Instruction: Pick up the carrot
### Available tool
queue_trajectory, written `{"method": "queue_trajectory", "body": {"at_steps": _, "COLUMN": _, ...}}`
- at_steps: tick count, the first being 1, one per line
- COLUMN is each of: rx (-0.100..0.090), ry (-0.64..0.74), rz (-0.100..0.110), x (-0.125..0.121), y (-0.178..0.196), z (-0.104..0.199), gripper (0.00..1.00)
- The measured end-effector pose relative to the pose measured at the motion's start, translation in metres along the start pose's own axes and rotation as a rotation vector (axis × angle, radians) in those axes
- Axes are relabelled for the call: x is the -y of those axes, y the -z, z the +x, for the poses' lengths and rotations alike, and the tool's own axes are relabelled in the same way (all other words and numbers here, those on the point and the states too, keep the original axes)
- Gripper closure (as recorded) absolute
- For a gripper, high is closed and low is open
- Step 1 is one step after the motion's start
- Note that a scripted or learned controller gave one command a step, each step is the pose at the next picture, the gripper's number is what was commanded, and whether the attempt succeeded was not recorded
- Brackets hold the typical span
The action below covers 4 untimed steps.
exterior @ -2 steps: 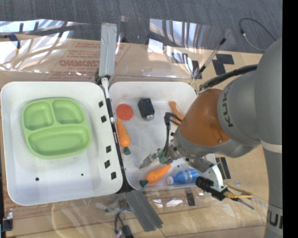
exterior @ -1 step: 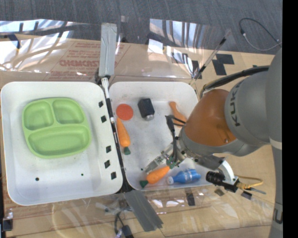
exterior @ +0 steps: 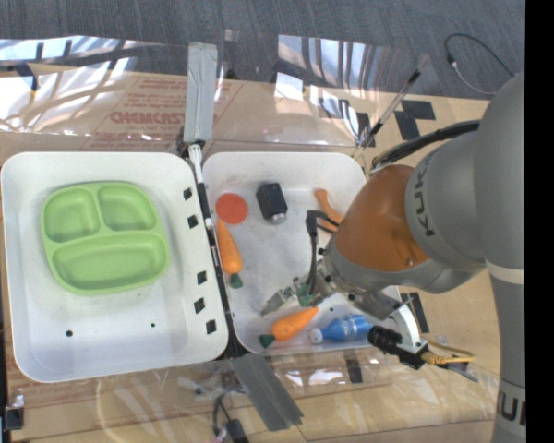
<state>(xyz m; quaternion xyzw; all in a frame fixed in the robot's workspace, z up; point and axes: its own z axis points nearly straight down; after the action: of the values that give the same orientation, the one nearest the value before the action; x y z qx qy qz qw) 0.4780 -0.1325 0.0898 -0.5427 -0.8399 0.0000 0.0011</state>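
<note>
Because the grey arm [exterior: 471,201] with its glossy orange band [exterior: 379,229] leans in over the right bin [exterior: 258,169], it covers that bin's right side and near corner, and most of an orange object [exterior: 325,203] at the far right, of which only a thin curved end shows. The arm itself is cut off at the picture's edge. The gripper [exterior: 291,298] reaches down-left from the wrist as a small metallic cluster with green marks; I cannot tell how its fingers stand, since they blur into the speckled white floor, and nothing can be made out between them.

The left bin [exterior: 18,321], a shallow white tray with rounded corners, holds a matte lime-green plate [exterior: 104,236] moulded into three compartments. The two bins touch along a central seam with black clips.

In the right bin, one carrot [exterior: 295,322], a tapered orange toy with a green stem end, lies just below the gripper near the front wall, apart from it. A second carrot [exterior: 229,252] lies along the left wall. A blue and white bottle [exterior: 343,329], partly under the wrist, lies beside the first carrot. Farther back sit a flat red-orange disc [exterior: 231,209] and a small black block [exterior: 271,200].
</note>
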Motion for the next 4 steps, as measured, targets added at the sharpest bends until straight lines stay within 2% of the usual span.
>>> {"method": "queue_trajectory", "body": {"at_steps": 1, "rx": 0.000, "ry": 0.153, "rz": -0.001, "x": 0.010, "y": 0.000, "z": -0.022, "gripper": 0.00}}
{"method": "queue_trajectory", "body": {"at_steps": 2, "rx": -0.002, "ry": 0.145, "rz": 0.001, "x": -0.007, "y": -0.001, "z": 0.015, "gripper": 0.00}}
{"method": "queue_trajectory", "body": {"at_steps": 3, "rx": 0.001, "ry": -0.053, "rz": -0.001, "x": 0.012, "y": 0.001, "z": -0.028, "gripper": 0.00}}
{"method": "queue_trajectory", "body": {"at_steps": 4, "rx": -0.001, "ry": 0.013, "rz": 0.001, "x": -0.006, "y": 0.000, "z": 0.015, "gripper": 0.00}}
